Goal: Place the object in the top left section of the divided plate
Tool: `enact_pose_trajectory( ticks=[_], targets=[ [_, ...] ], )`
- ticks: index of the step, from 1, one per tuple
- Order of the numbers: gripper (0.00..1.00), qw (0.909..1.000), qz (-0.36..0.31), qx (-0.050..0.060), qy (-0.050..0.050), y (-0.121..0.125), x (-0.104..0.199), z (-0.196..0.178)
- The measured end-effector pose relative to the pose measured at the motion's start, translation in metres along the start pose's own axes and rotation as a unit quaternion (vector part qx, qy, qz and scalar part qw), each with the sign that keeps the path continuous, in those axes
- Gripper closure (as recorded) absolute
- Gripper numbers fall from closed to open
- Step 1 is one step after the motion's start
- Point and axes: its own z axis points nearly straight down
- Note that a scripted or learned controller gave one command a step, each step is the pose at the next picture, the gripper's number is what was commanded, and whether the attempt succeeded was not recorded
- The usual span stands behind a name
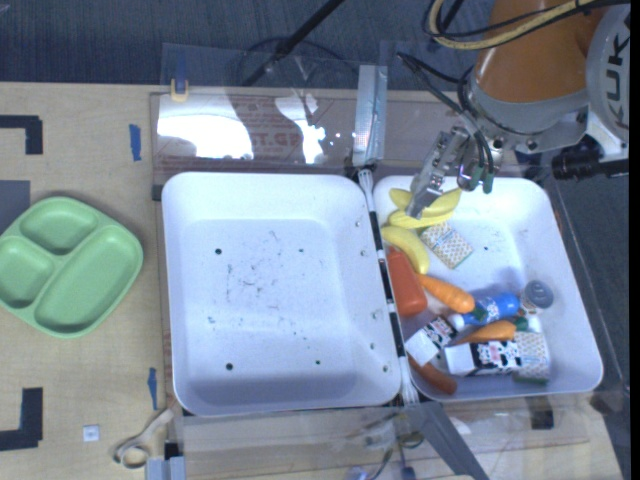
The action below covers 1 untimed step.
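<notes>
Pale green three-section plastic divided plate [66, 265] lies on wooden bench, well left of both bins; curved yellow plastic banana [425, 208] in right white bin [565, 298]; two-finger gripper [428, 190] angled down-left, pinching banana.

The arm [540, 38] is cut off by the frame's top edge; the end effector [432, 193] partly hides the banana [410, 230].
</notes>
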Motion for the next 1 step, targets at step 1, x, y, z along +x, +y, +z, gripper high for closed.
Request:
enact_pose_trajectory(
  ticks=[1],
  targets=[
    [1.00,0.9999,0.010,0.000,0.002,0.0632,0.0785,0.0273]
  ],
)
